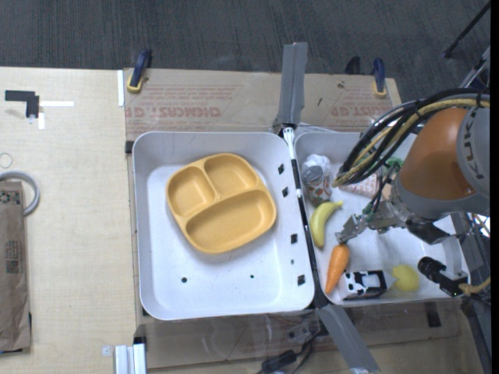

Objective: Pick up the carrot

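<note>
— Camera view first: where is the carrot (336, 266)?

— In the right bin (405, 296), close against its left wall and toward the near edge. It lies nearly upright in the view, thick end up, tip pointing at the near-left corner. A banana (323, 220) lies just beyond it, a crumpled can (316, 178) farther toward the far-left corner, a black-and-white toy (365, 283) just beside its tip, and a small yellow piece (405, 278) near the near edge.

— And the gripper (348, 230)?

— Just above the carrot's thick end, between it and the banana. I can't tell whether the claw is spread or closed; nothing is visibly between its tips, so I'd not call the carrot held.

— So which step?

— The approach, I'd judge, with the grasp not yet made. The next move calls for settling over the carrot's body, clear of the banana and the bin wall, then closing across its width.

— Any writing?

— The cardboard (234, 100) along the far edge carries red print, upside down; it looks like "CHEMCO'S". The left bin (156, 271) holds a yellow divided plate (222, 201), unmarked.
</note>
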